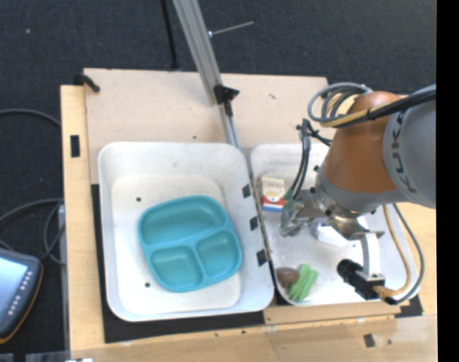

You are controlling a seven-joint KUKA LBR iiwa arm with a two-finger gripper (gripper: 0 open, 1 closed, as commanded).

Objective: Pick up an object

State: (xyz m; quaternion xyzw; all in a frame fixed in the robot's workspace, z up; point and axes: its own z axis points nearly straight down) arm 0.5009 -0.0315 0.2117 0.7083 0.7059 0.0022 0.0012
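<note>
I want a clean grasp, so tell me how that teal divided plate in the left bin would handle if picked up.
The teal plate looks like moulded plastic, so probably stiff and light. Lying flat and wide in the left bin, it likely slides when pushed, with only its raised rim to pinch.

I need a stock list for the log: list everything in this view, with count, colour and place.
shallow white plastic bin: 1, white, left on the bench.
second shallow white bin: 1, white, right, beside the first.
teal three-compartment plastic tray: 1, teal, flat in the left bin.
small white and orange carton: 1, right bin, near its left wall.
green oblong object: 1, green, front of right bin.
brown rounded object: 1, brown, just left of the green one.
metal rail: 1, grey, slanting behind the bins.
tablet-like device: 1, dark, on the floor at left.
arm: 1, grey with orange band, over the right bin.
end effector: 1, low over the right bin.
</note>
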